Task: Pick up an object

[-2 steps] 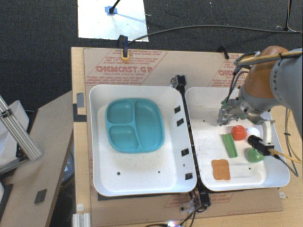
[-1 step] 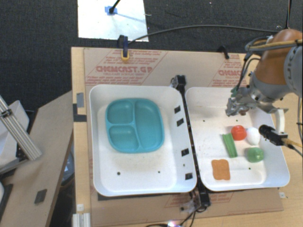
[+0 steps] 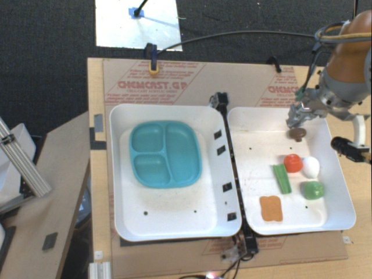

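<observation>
Pincer (image 3: 297,122) over brown piece (image 3: 298,133), right bin (image 3: 343,209).

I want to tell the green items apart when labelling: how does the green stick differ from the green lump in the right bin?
The green stick is long, thin and brighter green; the green lump is rounded, compact and duller. The stick lies beside the orange-red ball; the lump sits below the white egg. Both rest untouched in the right bin.

Bright, even overhead light, soft faint shadows, mild glare on the white bins (image 3: 174,112), slight overall softness.
</observation>
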